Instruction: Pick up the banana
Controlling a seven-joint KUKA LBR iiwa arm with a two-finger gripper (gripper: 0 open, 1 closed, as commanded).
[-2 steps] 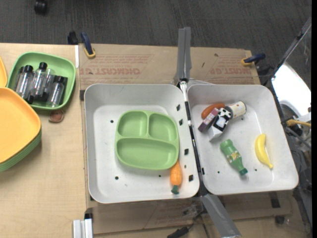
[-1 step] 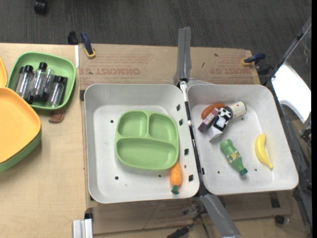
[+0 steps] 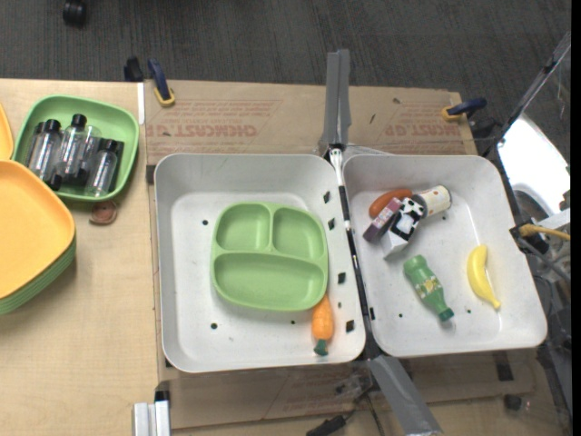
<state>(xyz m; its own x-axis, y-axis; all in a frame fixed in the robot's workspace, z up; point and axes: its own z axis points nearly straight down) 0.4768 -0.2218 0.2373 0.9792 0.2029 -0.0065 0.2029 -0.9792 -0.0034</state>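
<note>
The yellow banana (image 3: 481, 276) lies near the right wall of the right bin (image 3: 508, 334), running top to bottom with a slight curve. It lies apart from the other items, with bare white floor all around it.
In the right bin also lie a green bottle (image 3: 428, 287), a purple-and-white item (image 3: 397, 218), a red-orange piece (image 3: 388, 199) and a pale cylinder (image 3: 435, 199). The left bin (image 3: 182, 334) holds a green divided plate (image 3: 270, 257) and a carrot (image 3: 322, 323). Orange plates (image 3: 32, 234) and a green tray of bottles (image 3: 77, 148) sit at left.
</note>
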